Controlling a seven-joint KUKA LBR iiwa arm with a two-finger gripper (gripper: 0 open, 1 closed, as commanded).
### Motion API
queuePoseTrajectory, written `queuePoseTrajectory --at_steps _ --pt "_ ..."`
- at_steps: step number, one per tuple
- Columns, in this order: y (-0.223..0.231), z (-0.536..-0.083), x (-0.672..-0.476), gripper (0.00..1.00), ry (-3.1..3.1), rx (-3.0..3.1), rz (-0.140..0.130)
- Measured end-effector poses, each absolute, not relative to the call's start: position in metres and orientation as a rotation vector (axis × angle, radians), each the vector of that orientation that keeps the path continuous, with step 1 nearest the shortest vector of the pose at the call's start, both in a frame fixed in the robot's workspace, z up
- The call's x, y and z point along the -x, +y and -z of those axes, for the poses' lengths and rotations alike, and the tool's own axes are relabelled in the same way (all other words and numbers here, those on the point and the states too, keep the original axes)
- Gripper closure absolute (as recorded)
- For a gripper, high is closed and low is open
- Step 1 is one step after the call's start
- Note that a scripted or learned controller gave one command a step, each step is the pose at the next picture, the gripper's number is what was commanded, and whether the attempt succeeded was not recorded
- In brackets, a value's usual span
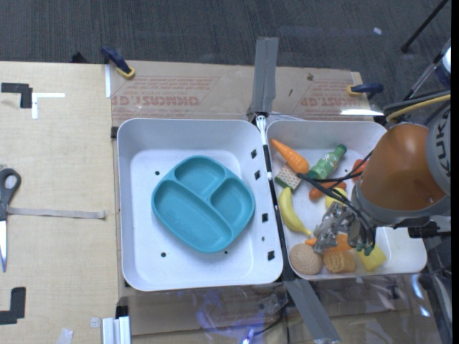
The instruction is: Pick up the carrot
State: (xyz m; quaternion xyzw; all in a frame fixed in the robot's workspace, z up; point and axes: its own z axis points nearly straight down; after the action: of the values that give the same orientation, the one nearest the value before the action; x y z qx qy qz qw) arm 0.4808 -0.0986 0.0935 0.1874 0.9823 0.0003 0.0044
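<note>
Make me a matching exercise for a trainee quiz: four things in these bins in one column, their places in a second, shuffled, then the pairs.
Things:
1. carrot
2. blue plate
3. banana
4. green bottle

Places:
A. left bin, middle
B. right bin, along its left wall, below the carrot in the camera view
C. right bin, upper left part
D. right bin, upper middle, right of the carrot

Pairs: 1-C, 2-A, 3-B, 4-D

blue divided plate (204,203) sat in the left bin (129,192); right bin (315,127) held a banana (289,211), green bottle (328,163), round bread roll (306,259); scissors (6,199) lay far left on the bench (50,249).
</note>
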Motion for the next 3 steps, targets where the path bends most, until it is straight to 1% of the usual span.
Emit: queuePoseTrajectory --at_steps 2,3 --pt "-0.099 -0.112 -0.486 1.00 3.069 -0.579 -0.002" --pt "-0.097 -0.095 -0.481 1.00 3.117 -0.315 0.001"
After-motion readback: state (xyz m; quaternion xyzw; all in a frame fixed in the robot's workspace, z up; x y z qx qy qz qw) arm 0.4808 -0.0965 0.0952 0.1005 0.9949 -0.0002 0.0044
